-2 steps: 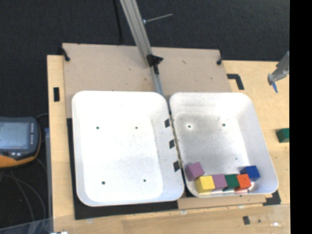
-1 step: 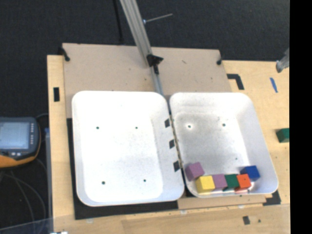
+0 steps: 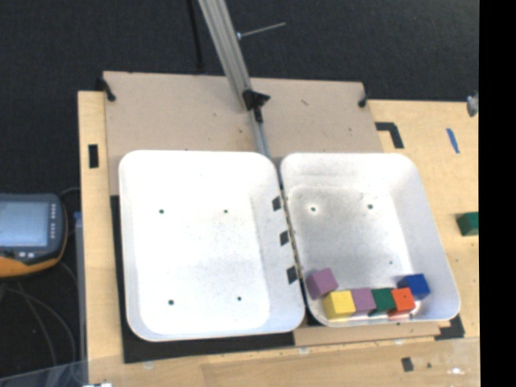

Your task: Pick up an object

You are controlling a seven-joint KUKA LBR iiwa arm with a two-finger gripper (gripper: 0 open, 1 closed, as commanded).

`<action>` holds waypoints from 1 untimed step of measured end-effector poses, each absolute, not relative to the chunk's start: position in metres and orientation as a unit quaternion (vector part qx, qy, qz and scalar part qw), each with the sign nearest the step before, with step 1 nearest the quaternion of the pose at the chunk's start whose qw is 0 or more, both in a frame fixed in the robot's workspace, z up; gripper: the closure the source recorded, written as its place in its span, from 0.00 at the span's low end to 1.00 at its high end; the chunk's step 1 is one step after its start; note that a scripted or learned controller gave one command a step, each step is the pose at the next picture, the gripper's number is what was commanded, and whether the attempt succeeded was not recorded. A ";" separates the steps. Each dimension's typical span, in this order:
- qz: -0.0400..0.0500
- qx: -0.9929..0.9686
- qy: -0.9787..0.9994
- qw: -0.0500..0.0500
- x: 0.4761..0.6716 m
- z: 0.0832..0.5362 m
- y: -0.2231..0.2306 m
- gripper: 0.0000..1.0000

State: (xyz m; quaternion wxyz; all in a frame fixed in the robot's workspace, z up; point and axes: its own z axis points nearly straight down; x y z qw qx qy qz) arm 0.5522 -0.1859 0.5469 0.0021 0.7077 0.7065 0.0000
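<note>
A row of blocks is seen along the right bin's (image 3: 427, 208) near wall: yellow (image 3: 339, 303), purple (image 3: 364, 300), green (image 3: 382, 300), orange (image 3: 402, 300). A blue block (image 3: 414, 285) and another purple one (image 3: 322, 281) are set just behind. The gripper's state cannot be told.

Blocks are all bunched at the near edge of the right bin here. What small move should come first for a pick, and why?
Probably bring the gripper over the purple block. It sits slightly apart from the row of yellow block, orange block and blue block crowded against the right bin wall, so it likely leaves more room around it.
</note>
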 end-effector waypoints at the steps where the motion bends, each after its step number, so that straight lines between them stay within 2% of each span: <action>1: 0.000 0.707 0.708 0.003 0.554 0.547 -0.185 0.00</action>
